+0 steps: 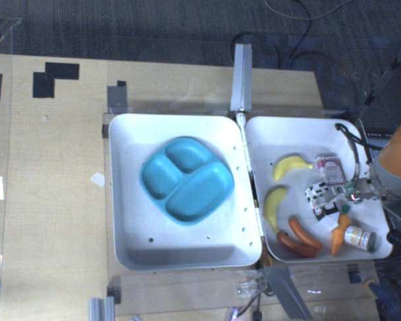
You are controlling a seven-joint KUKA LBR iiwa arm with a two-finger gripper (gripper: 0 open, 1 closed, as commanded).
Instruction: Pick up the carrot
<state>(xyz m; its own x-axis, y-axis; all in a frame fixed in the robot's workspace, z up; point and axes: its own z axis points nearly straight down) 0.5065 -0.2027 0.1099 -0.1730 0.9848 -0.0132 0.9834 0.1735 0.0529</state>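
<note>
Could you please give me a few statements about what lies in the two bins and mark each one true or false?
1. The blue divided plate lies in the left bin. True.
2. The carrot lies on the blue plate. False: it lies in the right bin, near its front right corner.
3. Two bananas lie in the right bin. True.
4. The sausages lie in the left bin. False: they lie in the right bin, left of the carrot.
5. The pincer is over the right bin, just above the carrot. True.
</note>
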